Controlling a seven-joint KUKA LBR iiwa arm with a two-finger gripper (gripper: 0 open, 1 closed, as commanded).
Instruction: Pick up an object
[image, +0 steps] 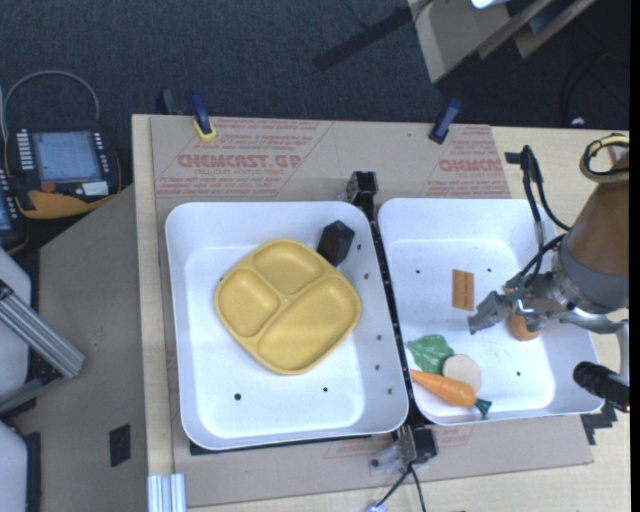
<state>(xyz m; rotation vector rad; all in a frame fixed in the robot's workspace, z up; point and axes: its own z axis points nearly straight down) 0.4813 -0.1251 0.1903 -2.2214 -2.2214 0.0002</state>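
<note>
My gripper (506, 314) hangs low over the right bin (420, 232), near the middle of its right half. A small round orange-brown object (524, 327) lies right under it, partly covered by the gripper body; whether the gripper touches it is unclear. A flat brown rectangular piece (462, 289) lies just left of the gripper. At the bin's front left sit a green leafy piece (430, 351), a white round piece (463, 371) and an orange carrot (445, 388).
The left bin (195, 330) holds a yellow divided plate (288, 305) and a small black block (335, 241) at the plate's back right. Black cables (535, 205) run along the arm above the right bin's back right corner.
</note>
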